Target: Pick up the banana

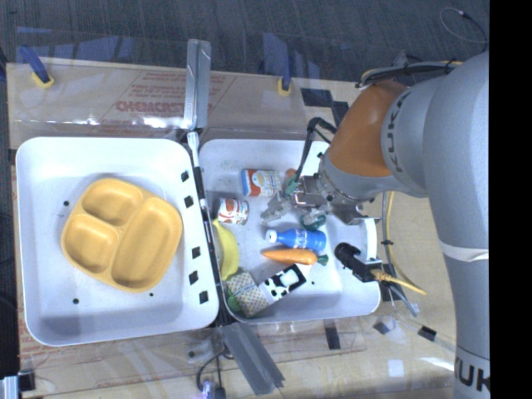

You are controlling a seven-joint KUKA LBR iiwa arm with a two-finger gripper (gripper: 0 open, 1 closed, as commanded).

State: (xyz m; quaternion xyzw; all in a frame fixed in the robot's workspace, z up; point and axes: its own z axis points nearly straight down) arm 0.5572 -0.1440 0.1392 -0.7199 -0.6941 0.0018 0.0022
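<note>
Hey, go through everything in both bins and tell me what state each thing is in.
banana: lying against the right bin's left wall, not held
carrot: lying flat
blue bottle: on its side
can: on its side
yellow divided plate: right way up, in left bin
tool: low over the right bin

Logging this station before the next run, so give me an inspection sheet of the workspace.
Surface: two white bins, left bin, right bin, on a bench.
Job's things: banana against the right bin's left wall, not held.
Clutter: yellow divided tray in left bin; blue bottle, carrot, can, carton in right bin.
Grippers: pincer low over right bin, right of the banana.
Cables: black cable by the wrist.
Surroundings: dark floor.
</note>
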